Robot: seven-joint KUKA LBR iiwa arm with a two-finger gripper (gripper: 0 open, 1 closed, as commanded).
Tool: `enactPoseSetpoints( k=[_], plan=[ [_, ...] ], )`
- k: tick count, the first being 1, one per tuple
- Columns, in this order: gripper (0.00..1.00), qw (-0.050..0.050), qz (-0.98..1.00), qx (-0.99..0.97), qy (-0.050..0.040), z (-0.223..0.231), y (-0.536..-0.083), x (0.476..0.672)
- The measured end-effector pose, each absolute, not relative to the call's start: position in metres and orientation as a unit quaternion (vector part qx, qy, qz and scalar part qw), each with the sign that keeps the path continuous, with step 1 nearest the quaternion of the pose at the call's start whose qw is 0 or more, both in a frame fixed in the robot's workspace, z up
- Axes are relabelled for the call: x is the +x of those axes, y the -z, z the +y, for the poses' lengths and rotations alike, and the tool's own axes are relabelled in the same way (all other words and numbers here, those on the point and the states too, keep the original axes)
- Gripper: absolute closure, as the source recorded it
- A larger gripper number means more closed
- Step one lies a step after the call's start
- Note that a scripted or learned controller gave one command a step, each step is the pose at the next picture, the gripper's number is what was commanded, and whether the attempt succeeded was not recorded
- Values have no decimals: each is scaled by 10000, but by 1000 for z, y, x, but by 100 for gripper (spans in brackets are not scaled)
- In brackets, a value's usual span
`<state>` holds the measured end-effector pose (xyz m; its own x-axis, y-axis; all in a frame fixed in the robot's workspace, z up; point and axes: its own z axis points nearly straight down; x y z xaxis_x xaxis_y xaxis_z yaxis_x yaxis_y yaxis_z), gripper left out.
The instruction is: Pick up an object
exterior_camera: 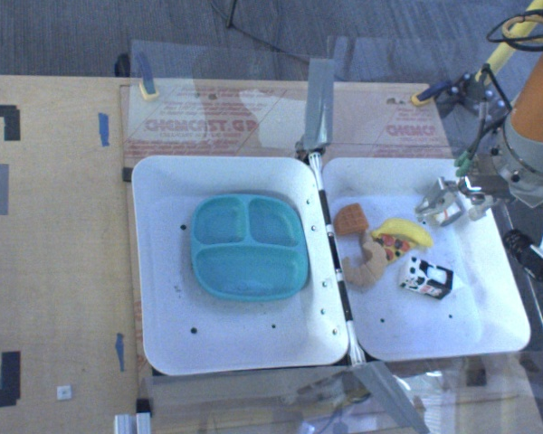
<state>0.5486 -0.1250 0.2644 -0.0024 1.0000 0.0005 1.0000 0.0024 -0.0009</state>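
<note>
The tool (448, 204) hovers at about two o'clock in the right bin (489, 328); whether it grips anything I cannot tell. Just beside it at eight o'clock lies a banana (404, 232), with a brown block (350, 219) at nine o'clock. The left bin (163, 324) holds a teal plate (249, 247).

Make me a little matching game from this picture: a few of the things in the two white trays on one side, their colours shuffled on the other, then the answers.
Things:
1. divided plate
2. banana
3. small box
4. biscuit-shaped piece

Colours:
A. yellow
B. reddish brown
C. teal blue
D. black and white

Pairs: 1-C, 2-A, 3-D, 4-B.

The plate lies in the left tray; the other three lie in the right tray, where the claw is too.
</note>
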Motion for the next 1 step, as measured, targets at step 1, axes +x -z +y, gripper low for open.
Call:
enactPoseSetpoints(
  k=[1],
  plan=[
    [0, 1, -7161, -6980, 2, -156, -111, 568]
  ],
)
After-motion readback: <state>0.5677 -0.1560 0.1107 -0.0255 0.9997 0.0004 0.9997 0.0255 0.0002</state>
